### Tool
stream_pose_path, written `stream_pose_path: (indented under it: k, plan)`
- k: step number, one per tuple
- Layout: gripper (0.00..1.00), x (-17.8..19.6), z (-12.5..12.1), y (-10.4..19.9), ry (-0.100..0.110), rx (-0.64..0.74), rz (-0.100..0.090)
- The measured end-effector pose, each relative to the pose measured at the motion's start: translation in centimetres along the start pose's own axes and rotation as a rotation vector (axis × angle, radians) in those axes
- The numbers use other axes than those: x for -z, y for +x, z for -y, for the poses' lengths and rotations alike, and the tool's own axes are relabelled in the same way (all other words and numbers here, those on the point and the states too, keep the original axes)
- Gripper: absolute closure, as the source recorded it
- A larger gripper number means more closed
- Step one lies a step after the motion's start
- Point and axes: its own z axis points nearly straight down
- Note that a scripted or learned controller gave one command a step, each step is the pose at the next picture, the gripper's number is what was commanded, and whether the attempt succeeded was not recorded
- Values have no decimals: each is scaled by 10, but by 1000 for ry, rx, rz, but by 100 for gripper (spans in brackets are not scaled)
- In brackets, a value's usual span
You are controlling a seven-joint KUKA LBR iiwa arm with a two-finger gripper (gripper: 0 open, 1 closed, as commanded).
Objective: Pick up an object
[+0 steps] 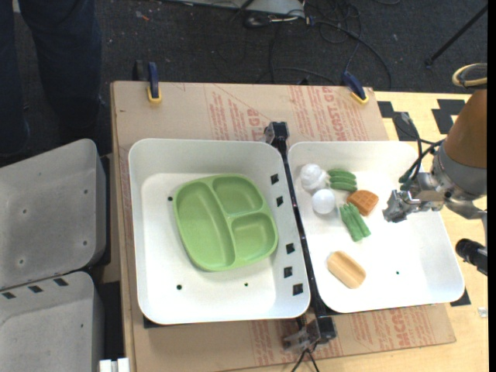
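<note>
Camera view, slanted from above: we note a brown board surface printed with faint red lettering, mirrored or upside down and not readable to us. Two blue-and-yellow clamps grip its far edge. Beyond it lies dark carpet strewn with black cables. Grey moulded panels sit to the left of the board.

Two shallow white bins stand side by side, touching along a black divider. We log the left bin as holding a green compartment plate, three sections, lying flat and slightly turned.

The right bin holds the small objects. Two white balls sit near the divider, one behind the other. Just beside them is a green pod-like piece, then an orange-brown wedge, then a long green bean-like piece slanting below it. A tan bread-like loaf lies apart, nearer the front wall.

The arm enters from the right, orange band showing. We place the jaws low over the right bin, just to the right of the orange-brown wedge, apart from it. We cannot tell whether they stand wide or narrow; nothing is seen between them.
</note>
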Motion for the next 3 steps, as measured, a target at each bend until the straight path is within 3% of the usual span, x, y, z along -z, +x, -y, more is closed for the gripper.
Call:
stream_pose_path:
  k: [3]
  plan:
    - [100,4,-11,147,3,6,-2]
